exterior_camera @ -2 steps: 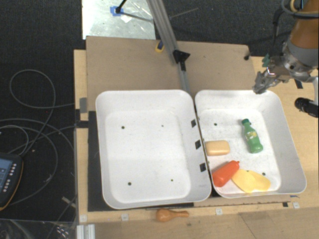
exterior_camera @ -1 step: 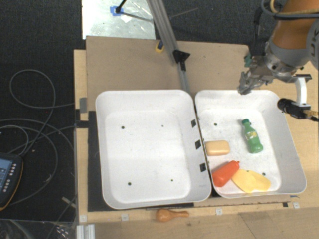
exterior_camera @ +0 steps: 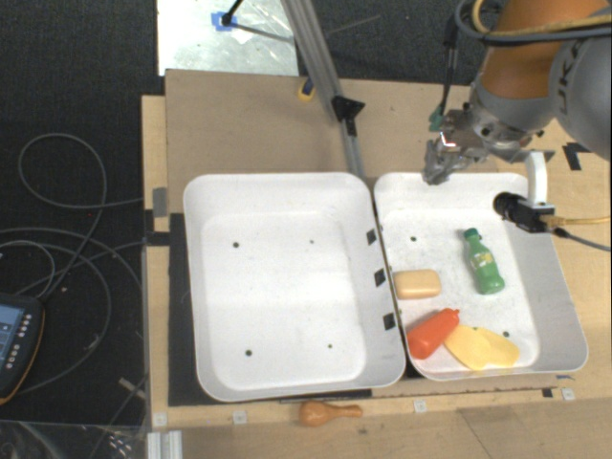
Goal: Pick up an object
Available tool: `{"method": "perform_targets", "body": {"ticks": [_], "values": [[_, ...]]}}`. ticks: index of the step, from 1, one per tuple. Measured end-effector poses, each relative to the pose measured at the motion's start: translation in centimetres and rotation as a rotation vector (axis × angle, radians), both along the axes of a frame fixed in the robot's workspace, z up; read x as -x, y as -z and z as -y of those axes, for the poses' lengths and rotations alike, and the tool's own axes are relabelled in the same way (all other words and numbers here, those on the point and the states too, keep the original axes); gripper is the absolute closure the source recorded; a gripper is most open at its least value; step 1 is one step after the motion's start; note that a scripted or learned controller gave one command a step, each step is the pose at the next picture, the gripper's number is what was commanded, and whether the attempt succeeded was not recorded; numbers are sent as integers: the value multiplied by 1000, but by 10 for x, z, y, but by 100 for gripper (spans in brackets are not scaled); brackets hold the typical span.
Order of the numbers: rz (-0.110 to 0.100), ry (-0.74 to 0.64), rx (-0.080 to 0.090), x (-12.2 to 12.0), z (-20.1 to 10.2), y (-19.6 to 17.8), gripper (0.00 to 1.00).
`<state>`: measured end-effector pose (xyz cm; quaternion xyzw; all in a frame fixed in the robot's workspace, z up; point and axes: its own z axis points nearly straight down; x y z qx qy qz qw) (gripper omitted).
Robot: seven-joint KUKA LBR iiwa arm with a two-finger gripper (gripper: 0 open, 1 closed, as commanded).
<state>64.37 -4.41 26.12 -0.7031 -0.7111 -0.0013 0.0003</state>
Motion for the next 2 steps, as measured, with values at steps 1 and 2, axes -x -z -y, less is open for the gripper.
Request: {"method": "perform_targets", "body": {"ticks": [1,2], "values": [[-3,1,0,17,-52,16,100],[-1,0,-1,34,-102,9,100]]}}
